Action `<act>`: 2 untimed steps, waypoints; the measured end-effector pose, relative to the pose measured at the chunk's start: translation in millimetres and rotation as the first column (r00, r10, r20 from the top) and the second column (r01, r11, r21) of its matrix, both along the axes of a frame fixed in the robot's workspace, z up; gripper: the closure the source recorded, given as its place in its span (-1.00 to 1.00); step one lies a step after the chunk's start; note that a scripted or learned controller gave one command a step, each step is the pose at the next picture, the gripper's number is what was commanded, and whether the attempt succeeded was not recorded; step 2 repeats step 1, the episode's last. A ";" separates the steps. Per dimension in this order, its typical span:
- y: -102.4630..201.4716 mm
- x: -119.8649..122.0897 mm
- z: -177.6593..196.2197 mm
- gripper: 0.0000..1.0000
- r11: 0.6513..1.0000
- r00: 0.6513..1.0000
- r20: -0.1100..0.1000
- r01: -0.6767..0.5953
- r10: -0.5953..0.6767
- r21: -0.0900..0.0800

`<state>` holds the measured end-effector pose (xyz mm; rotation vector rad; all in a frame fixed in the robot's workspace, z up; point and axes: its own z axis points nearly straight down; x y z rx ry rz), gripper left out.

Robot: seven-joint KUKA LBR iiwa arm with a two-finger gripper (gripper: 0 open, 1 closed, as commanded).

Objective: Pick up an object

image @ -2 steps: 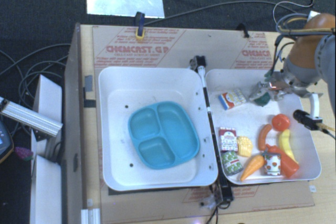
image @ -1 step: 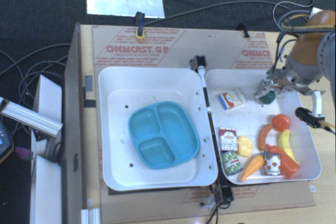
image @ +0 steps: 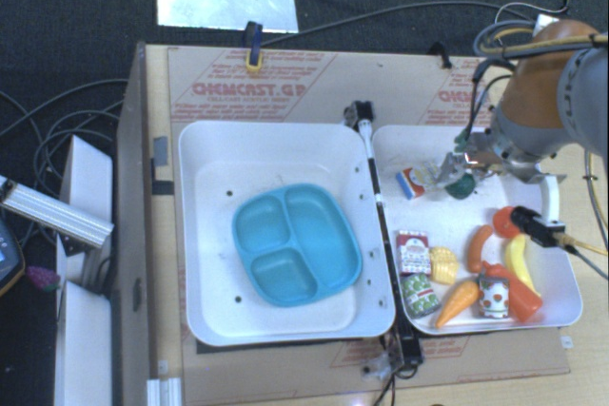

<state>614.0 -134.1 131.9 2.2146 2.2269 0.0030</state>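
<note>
My gripper (image: 451,172) hangs low over the back of the right bin (image: 569,298), reaching in from the right. Just to its left lies a small red, white and blue carton (image: 411,183). A dark green round piece (image: 462,187) sits right under the gripper's tip; whether it is gripped is hidden. Nearer the front of this bin lie a red box with a picture (image: 413,253), a yellow corn piece (image: 442,264), a carrot (image: 458,300) and a banana (image: 519,261).
The left bin (image: 205,204) holds a blue divided plate (image: 296,243). More toy food crowds the right bin's front: an orange piece (image: 478,248), a small red-and-white jar (image: 493,293), a green item (image: 422,296). A ridge (image: 374,185) separates the bins.
</note>
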 end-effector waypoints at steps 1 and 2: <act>61.4 -48.8 52.4 1.00 1.000 1.000 -0.002 0.001 -0.001 0.001; 61.4 -48.8 52.4 1.00 1.000 1.000 -0.002 0.001 -0.001 0.001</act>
